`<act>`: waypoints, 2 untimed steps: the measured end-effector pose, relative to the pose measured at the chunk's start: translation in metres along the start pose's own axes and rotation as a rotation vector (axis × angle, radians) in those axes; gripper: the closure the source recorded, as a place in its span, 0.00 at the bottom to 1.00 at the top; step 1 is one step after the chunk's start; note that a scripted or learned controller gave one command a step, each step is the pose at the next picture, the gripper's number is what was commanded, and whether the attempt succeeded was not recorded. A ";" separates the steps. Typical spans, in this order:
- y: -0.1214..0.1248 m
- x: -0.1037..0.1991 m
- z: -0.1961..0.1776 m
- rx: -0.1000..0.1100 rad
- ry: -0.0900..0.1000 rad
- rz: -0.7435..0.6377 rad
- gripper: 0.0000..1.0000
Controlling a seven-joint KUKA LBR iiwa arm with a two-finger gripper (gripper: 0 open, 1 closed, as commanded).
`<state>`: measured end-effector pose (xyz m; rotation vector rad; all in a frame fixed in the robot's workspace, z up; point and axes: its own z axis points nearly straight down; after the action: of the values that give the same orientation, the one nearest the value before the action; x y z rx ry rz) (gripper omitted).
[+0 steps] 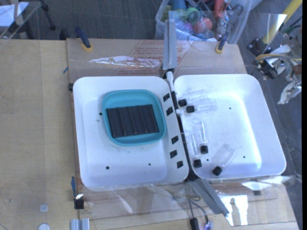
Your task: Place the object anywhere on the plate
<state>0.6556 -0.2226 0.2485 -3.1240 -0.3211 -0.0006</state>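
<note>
You're looking at a black ridged slab (132,120) lying flat on the teal plate (109,101), fully inside the rim and covering most of the plate floor. The ridges are running 12 to 6 o'clock. The plate is sitting in the left bin (91,166), slightly toward 12 o'clock of the bin's centre, well apart from the walls.

Gripper: you're not getting a read on it from this frame, so I can't tell if it's open, closed or holding anything.

In the right bin (254,128) you're seeing several clear vials (202,130) with black caps. They're bunching toward the bin's 9 o'clock side, near the divider, and one is lying out toward 6 o'clock. None is touching the plate.

Small black clips (169,111) are sitting in a line along the shared edge between the bins.

At 12 o'clock of that edge a grey metal strip (168,47) is pointing away from you. At 1 o'clock a clear tub of coloured toys (206,8) is sitting off the bench. Clamps (85,43) are gripping the cardboard (120,51) behind the bins. The wooden bench (29,128) is showing at 9 o'clock.
</note>
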 end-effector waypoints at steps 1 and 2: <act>-0.001 0.006 0.014 0.001 -0.004 -0.029 0.00; 0.002 0.004 -0.039 -0.001 0.000 0.001 0.00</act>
<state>0.6599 -0.2233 0.2874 -3.1249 -0.3193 -0.0009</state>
